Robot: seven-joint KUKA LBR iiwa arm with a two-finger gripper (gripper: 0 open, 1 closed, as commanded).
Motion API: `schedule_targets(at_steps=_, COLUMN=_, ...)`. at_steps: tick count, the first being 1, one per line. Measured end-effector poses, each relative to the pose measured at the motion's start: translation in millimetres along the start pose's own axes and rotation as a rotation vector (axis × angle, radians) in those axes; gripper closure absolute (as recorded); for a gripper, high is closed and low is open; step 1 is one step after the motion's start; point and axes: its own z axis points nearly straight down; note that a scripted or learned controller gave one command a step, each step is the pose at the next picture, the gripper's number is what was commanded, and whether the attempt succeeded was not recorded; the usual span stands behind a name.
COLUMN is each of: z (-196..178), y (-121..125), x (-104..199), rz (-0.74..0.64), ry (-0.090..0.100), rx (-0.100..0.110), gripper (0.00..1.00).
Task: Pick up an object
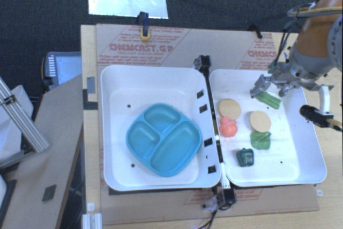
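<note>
The gripper [268, 86] hovers at a ridged green piece [267, 100] in the right bin [308, 169]; I cannot tell its jaw state. A glossy blue divided plate [163, 139] fills the left bin [115, 110].

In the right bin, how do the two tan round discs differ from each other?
The upper tan disc lies nearer the divider between the bins, with the pink piece touching its lower edge. The lower tan disc sits further right, with the green leafy piece just below it. The upper one looks slightly larger. Both are flat, round, tan and lie in the right bin.
</note>
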Motion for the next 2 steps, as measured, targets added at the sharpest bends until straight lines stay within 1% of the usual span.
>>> schedule_targets(at_steps=1, z=-9, y=2, x=0, rz=-0.002, ry=-0.002, rx=-0.012, gripper=0.00)
schedule_targets(at_steps=2, z=43, y=1, x=-9, rz=-0.001, ry=-0.002, rx=-0.015, gripper=0.00)
